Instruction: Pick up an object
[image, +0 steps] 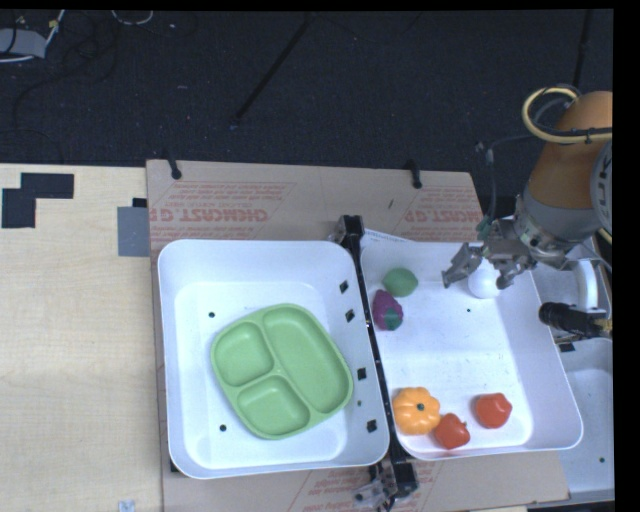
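My gripper (483, 272) hangs over the right bin (520, 400) at its two o'clock corner, fingers spread wide around a small white object (482, 284), not clamped. Green piece (401, 281) and purple piece (387, 310) at ten o'clock; orange pepper (416, 410) and two red pieces at six.

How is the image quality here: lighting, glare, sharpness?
Camera view: even, soft lighting with faint shadows; the right bin looks bright and slightly washed out near the pincer; background above the bench is very dark; the green tray is reasonably sharp, small toys slightly soft.
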